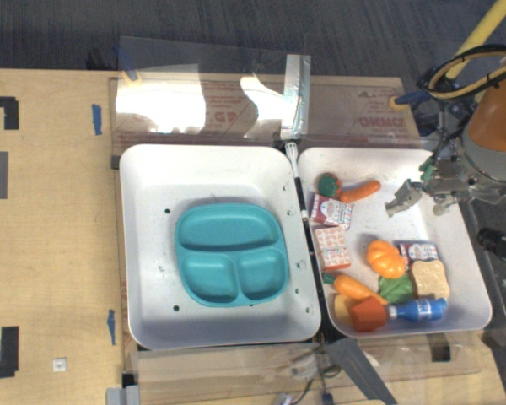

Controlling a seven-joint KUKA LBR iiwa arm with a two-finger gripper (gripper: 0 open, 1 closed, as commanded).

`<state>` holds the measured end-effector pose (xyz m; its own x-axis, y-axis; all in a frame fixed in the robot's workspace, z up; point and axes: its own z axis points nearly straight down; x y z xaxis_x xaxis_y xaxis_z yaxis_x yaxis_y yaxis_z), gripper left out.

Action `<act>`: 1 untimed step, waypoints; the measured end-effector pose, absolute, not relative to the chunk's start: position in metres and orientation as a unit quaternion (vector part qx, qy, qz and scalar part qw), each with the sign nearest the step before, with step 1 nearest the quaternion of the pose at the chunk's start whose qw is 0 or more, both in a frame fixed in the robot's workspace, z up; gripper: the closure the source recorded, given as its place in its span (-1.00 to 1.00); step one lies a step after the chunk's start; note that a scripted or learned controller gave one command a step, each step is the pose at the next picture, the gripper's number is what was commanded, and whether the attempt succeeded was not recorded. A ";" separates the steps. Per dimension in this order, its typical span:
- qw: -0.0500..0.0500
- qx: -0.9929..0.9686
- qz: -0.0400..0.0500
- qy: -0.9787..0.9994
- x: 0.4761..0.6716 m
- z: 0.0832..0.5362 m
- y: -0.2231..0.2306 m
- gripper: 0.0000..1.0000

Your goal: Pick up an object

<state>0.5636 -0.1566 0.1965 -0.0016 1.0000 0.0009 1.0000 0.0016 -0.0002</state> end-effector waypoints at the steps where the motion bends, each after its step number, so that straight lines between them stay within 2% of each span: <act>1: -0.006 -0.662 -0.005 -0.750 0.534 0.100 -0.140 -1.00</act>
<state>0.5339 -0.1403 0.1000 -0.1247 0.9922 -0.0031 0.9921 0.1247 0.0152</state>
